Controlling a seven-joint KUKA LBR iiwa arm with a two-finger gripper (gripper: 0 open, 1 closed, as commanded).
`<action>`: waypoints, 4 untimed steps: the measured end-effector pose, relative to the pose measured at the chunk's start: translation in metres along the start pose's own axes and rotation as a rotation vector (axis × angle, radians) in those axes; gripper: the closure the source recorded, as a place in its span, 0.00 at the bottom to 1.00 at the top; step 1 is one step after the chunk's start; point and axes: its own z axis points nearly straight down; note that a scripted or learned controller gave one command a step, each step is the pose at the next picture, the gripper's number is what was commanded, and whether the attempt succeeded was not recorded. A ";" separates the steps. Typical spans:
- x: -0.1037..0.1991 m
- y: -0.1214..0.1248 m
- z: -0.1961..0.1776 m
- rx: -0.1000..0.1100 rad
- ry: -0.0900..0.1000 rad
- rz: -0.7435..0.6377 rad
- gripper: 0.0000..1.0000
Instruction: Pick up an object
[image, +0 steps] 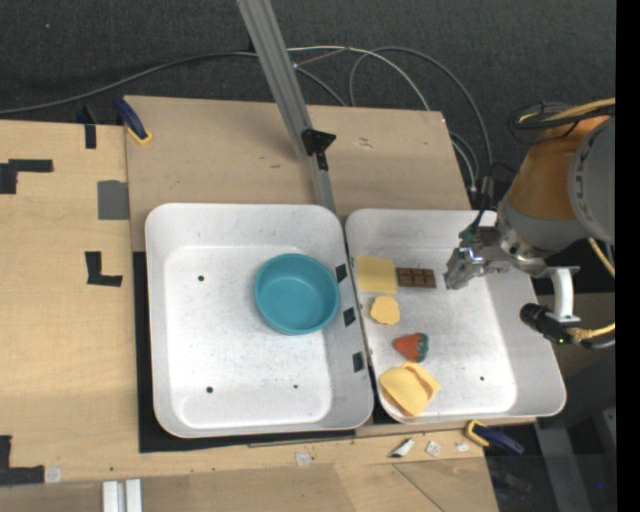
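The gripper (462, 268) hovered beside the chocolate (415, 277), which lay just to its left, long axis pointing toward it; its opening could not be told.

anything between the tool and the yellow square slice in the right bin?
Yes. In the camera view the brown chocolate bar lies between the tool and the yellow square slice, all roughly in one row near the right bin's far side.

Two bins sit side by side: the left bin (180, 330) holds a bowl (295, 292), while the right bin (500, 380) holds a chocolate bar (415, 278), with the gripper (462, 268) just to its right.
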 end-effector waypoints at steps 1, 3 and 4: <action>-0.005 0.005 -0.062 -0.004 -0.002 0.000 1.00; 0.044 0.017 -0.129 0.002 0.002 -0.005 1.00; 0.094 0.027 -0.110 0.005 0.002 -0.004 1.00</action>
